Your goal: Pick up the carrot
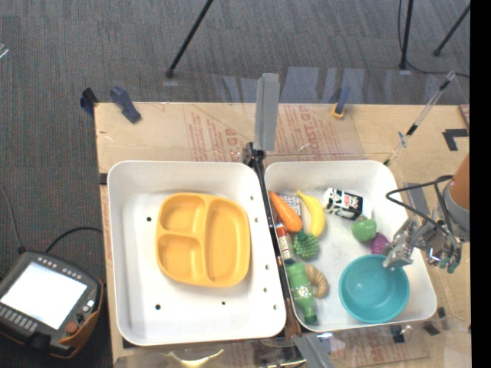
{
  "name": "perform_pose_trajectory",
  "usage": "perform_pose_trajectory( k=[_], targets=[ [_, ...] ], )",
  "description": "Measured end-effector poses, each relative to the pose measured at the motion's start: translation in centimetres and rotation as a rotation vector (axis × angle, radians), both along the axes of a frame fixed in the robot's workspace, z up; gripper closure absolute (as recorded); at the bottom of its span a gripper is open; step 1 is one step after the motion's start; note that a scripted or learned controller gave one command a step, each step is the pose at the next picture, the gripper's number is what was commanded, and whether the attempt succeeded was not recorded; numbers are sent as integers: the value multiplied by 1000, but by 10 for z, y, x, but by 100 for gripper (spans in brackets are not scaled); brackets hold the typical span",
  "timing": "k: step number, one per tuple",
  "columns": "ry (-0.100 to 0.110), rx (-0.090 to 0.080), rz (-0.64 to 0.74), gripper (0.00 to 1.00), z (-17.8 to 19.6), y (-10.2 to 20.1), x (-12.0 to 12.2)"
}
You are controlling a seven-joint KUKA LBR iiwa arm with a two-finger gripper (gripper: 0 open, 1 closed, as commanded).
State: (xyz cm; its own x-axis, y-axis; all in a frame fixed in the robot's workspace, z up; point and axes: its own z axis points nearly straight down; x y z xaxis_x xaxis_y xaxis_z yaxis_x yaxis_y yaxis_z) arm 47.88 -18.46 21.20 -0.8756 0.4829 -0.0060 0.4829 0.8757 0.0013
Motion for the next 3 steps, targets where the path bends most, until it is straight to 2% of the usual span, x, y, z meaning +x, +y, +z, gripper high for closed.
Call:
perform_pose_trajectory(
  k=[1,2,3],
  targets=[
    [-5,-2,47,100,189,-18,9],
    [11,6,296,100,32,-6,-2],
    [-4,-5,350,100,177,-28,0]
  ],
)
